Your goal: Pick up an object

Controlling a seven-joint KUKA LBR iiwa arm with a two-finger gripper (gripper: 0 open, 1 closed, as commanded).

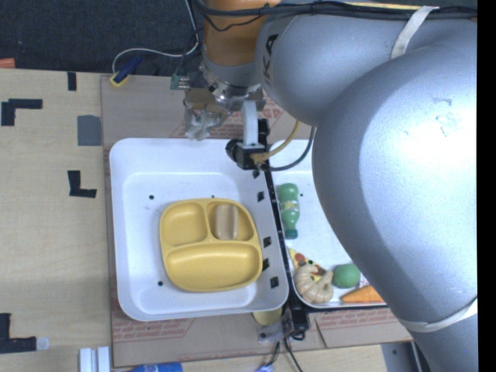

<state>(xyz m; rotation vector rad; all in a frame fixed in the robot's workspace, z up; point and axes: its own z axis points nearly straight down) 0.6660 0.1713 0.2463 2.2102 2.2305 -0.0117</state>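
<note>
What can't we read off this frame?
- Gripper, camera view: blurred, so whether it holds anything can't be told.
- Right bin: largely covered by the grey arm.
- Orange item: partly under the arm.
- Cream object beside the green ball: too small to identify.

No readable text, labels, brands or numbers anywhere. Black marks on the bench (46, 153) left of the gripper (203, 118) are plain shapes, not letters. Green bottle (287, 208) below and right of the gripper: label too small to read. Yellow tray (209, 266) below the gripper: no print. Arm (387, 130) casing: no legible marking.
</note>
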